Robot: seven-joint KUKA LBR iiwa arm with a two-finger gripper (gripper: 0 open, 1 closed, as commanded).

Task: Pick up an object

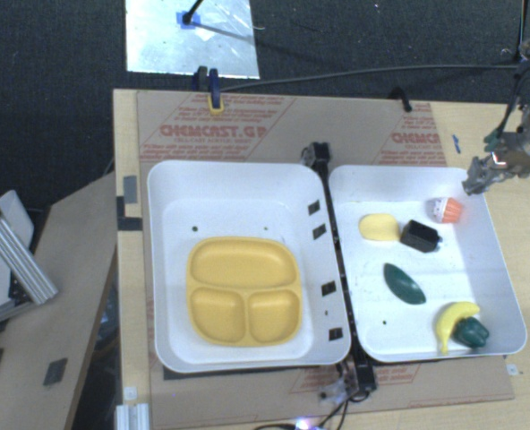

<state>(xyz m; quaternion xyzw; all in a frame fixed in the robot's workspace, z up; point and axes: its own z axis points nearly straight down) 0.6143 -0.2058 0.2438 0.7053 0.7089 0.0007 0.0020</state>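
I hold my fingers (476,183) up by the right white bin's (507,287) far rim; open or closed, I cannot tell. The small orange-and-white toy (445,210) lies just below them, easiest to reach.

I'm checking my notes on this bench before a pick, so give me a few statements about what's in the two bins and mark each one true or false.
1. The yellow divided tray lies in the left bin. True.
2. The black block lies in the left bin. False: it is in the right bin, beside the pale yellow piece.
3. The gripper is at the right bin's upper right edge. True.
4. The banana lies at the far end of the right bin. False: it lies near the bin's near right corner, against a dark green item.
5. The gripper holds the orange and white object. False: that object lies in the bin, apart from the gripper.
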